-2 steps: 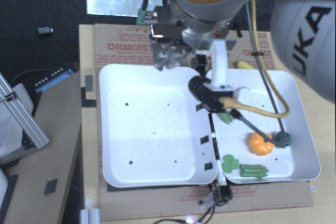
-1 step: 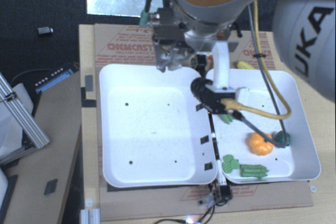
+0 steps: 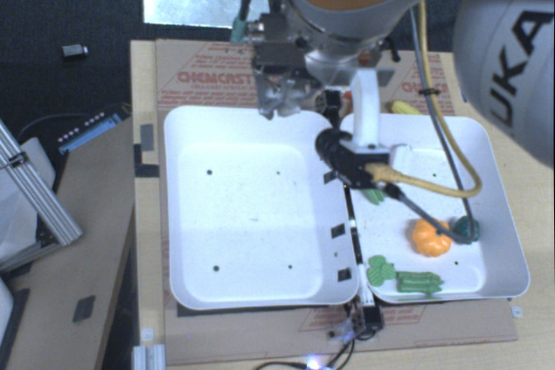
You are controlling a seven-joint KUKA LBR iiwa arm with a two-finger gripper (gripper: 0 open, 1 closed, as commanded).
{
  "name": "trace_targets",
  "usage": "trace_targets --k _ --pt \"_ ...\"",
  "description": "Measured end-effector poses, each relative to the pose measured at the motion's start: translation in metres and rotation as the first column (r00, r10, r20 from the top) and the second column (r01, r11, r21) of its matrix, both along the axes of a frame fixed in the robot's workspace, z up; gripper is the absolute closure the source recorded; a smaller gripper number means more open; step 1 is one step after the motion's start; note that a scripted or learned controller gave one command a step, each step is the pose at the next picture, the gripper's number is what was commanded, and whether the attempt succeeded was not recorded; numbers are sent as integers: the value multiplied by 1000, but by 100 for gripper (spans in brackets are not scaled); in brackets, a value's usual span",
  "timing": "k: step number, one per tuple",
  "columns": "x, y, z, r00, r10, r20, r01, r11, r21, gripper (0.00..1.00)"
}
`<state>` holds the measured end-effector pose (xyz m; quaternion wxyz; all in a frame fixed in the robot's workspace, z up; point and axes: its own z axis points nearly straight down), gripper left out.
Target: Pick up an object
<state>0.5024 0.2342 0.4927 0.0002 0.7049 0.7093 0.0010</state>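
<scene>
My gripper (image 3: 280, 102) hangs over the far rim of the left bin (image 3: 251, 212), close to its far right corner, with nothing seen in it. The objects lie in the right bin (image 3: 486, 186). An orange rounded piece (image 3: 431, 238) rests near the middle right. A green leafy toy (image 3: 401, 277) lies along the near wall. Beside the orange piece a thin dark stick ends in a teal knob (image 3: 466, 230). A small green scrap (image 3: 374, 196) sits by the divider between the bins, partly under the robot's cable.
A yellow item (image 3: 404, 108) lies just beyond the right bin's far rim. The arm's large body covers the top of the view. Both bins rest on a cardboard sheet (image 3: 208, 74), with metal framing (image 3: 35, 186) to the left.
</scene>
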Motion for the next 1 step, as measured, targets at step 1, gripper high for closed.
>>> trace_targets --k 1 --pt "0 0 -2 1000 0 0 0 1000 0 100"
